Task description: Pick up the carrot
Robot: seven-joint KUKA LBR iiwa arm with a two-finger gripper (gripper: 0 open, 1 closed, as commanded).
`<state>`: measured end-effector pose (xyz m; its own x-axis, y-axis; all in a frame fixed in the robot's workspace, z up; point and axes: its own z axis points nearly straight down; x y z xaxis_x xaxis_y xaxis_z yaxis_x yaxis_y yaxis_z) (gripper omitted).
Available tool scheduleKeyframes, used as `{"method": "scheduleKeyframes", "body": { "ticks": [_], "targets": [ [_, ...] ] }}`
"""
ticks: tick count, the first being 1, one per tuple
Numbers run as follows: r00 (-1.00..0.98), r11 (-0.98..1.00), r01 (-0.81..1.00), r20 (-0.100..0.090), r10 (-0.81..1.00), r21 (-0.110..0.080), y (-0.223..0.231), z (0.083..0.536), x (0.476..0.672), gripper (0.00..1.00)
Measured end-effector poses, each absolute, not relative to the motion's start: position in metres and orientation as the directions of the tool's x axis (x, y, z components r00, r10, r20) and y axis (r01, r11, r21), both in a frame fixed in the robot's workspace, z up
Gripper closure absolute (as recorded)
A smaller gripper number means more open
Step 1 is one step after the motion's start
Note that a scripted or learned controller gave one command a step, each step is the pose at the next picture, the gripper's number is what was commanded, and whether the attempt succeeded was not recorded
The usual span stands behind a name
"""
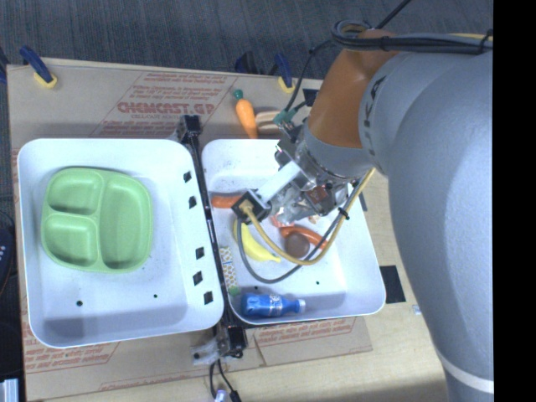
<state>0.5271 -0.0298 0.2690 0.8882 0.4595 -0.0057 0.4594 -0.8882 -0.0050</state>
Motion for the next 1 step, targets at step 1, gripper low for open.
{"method": "scheduleKeyframes", "body": {
  "ticks": [1],
  "targets": [
    [0.901,-0.901,0.434,-0.006,0.434,-0.004,-0.0011,0.2131,0.4986,1.00]
  ]
}}
